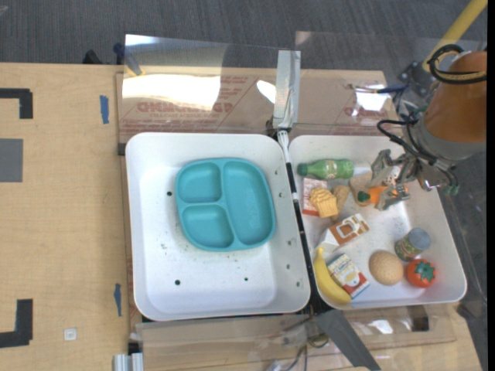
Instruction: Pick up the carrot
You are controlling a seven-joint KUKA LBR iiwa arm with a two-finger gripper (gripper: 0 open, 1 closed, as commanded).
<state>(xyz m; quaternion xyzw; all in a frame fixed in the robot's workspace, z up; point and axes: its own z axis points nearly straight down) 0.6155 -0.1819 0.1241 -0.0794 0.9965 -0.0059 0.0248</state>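
The carrot (371,197) is a small orange piece with a green end, lying in the upper middle of the right bin (452,284). My gripper (391,179) hangs directly over the carrot's right end, down at the bin floor, with the grey arm and its orange band rising to the upper right. The gripper's metal parts overlap the carrot's right end and hide part of it.
A green bottle (328,168) lies left of the carrot, with a snack packet (321,201) below it. Further forward are a small box (349,228), a banana (329,280), a carton (346,273), a tan ball (385,267), a can (412,243) and a tomato (420,273). A teal divided plate (226,203) sits in the left bin (147,284).
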